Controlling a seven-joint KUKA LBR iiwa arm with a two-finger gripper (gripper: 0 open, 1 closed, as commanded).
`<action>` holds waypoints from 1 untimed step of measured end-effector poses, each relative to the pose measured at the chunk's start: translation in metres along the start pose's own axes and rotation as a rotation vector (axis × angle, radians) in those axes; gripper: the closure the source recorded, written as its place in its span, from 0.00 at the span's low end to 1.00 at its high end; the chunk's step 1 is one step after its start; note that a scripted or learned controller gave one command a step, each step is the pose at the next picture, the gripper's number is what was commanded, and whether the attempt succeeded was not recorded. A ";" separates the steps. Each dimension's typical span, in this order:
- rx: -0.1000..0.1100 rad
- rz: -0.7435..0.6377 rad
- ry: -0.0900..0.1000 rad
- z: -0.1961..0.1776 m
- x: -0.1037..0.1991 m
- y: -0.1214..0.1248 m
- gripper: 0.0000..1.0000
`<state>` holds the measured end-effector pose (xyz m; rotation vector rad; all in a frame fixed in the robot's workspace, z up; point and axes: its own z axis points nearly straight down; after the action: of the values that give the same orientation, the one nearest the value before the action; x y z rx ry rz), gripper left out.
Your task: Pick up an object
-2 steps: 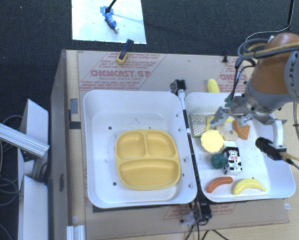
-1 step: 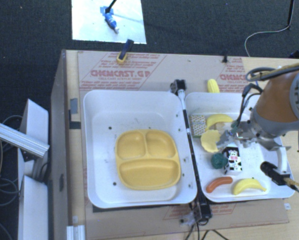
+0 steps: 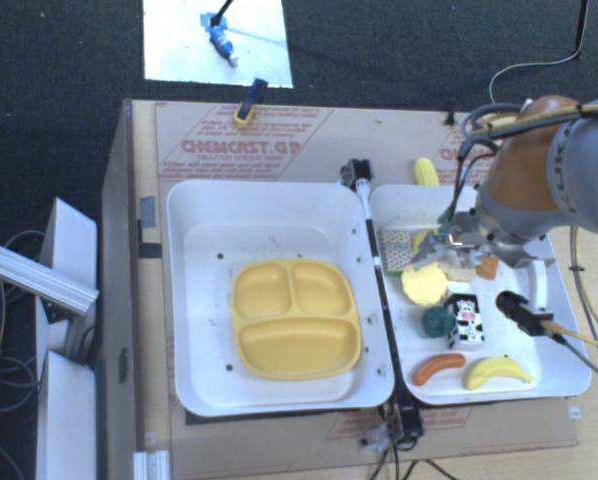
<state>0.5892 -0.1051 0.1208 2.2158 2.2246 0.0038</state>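
Over the right bin (image 3: 569,353), crowded with toys, the gripper (image 3: 441,243) is lowered just above a yellow disc (image 3: 424,285), presumably for picking; finger state cannot be told.

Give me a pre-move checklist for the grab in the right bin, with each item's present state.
1. Hand over the right bin, above the toys: ok.
2. Target under the hand: the yellow round piece lies just below it, but which item is aimed at: cannot tell.
3. Something between the hand's grasping parts: cannot tell, the view is too blurred there.
4. Crowding: the green piece and the black-and-white block lie close beside the yellow round piece: not ok for a clean grab.
5. Easier targets: the banana and the sausage lie apart near the front wall: ok.
6. The yellow divided plate sits in the left bin, away from the arm: ok.
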 end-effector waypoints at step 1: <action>-0.018 0.003 -0.005 0.029 -0.044 -0.052 0.00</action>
<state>0.5372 -0.1491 0.0921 2.2085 2.2096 0.0183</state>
